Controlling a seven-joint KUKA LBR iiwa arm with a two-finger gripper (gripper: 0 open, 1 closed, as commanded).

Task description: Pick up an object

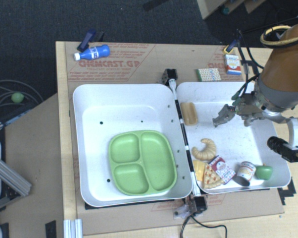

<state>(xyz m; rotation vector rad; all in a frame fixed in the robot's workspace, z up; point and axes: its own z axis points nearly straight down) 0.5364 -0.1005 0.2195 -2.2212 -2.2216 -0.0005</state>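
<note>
Resting on the bench, the left bin is carrying a green divided tray. The right bin is holding a bread roll, croissant and small can. The end effector is hovering over this bin, fingers apart, gripping nothing.

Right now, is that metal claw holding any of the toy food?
Nothing is held: the grey two-finger gripper hangs open above bare floor of the right white bin.
</note>
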